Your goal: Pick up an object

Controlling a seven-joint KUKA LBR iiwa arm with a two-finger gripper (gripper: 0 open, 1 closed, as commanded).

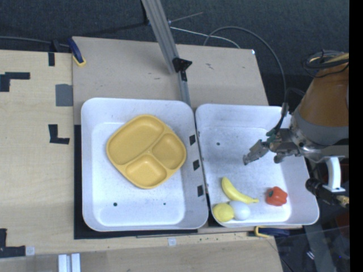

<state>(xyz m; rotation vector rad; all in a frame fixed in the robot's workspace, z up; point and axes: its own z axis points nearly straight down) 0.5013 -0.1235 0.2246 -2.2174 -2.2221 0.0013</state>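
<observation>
From my remote station I see the counter carrying two shallow white bins side by side. The left bin holds a yellow three-compartment plate, lying flat near its centre. The right bin holds four small items along its near edge: a banana, a yellow lemon touching a white ball, and a red pepper set apart toward the right. The arm enters from the right. Its end effector hangs over the middle of the right bin, above and apart from the banana and pepper. Its two fingers appear spread, with nothing between them. None of the items is lifted; all rest on the bin floor.
</observation>
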